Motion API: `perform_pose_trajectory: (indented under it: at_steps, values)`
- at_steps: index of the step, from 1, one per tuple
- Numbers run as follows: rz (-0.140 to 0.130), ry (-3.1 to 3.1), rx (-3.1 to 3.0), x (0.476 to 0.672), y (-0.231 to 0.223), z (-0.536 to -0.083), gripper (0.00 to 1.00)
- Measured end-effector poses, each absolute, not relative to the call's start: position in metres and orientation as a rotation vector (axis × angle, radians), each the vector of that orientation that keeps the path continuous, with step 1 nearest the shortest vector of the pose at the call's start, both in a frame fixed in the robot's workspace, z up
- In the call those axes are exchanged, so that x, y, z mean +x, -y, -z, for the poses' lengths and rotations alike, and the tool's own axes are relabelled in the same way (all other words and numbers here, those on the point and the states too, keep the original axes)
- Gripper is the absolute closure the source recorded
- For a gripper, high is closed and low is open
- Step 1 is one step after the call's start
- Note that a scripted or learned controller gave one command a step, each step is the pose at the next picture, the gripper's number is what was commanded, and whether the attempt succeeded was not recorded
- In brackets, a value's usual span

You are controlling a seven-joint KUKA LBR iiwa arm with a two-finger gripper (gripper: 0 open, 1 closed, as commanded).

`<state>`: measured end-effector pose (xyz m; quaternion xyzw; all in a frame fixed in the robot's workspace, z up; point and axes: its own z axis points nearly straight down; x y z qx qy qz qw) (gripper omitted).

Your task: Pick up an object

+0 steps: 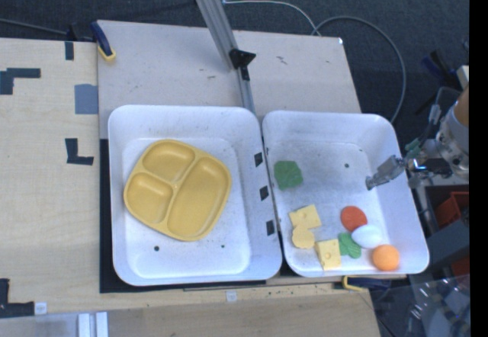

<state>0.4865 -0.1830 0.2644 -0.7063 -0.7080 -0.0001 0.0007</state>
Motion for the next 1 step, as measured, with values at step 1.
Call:
perform_pose_trajectory:
  at_steps: [1]
  values:
    - [-0.008, 2.218, -2.217, 0.5337, 0.2106, -0.1626, 0.0]
